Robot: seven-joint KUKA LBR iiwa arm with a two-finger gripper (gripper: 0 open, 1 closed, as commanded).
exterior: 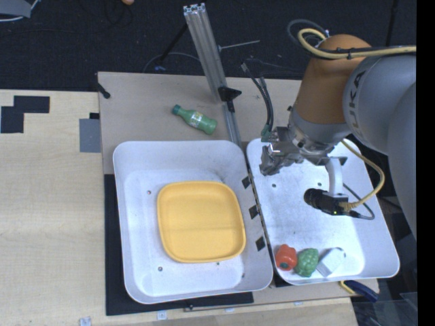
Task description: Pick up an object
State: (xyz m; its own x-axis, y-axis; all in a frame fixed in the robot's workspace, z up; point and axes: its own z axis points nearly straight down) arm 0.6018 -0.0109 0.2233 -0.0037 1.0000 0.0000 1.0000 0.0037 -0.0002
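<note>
pincer (270,160) over right bin (299,233) far corner, state unclear | red toy (286,256) near rim | yellow plate (201,221), left bin (136,182)

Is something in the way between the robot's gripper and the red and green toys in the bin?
Nothing visible is. The gripper hangs over the far left corner of the right bin. The red toy and green toy lie by its near edge, with only bare white floor between.
</note>
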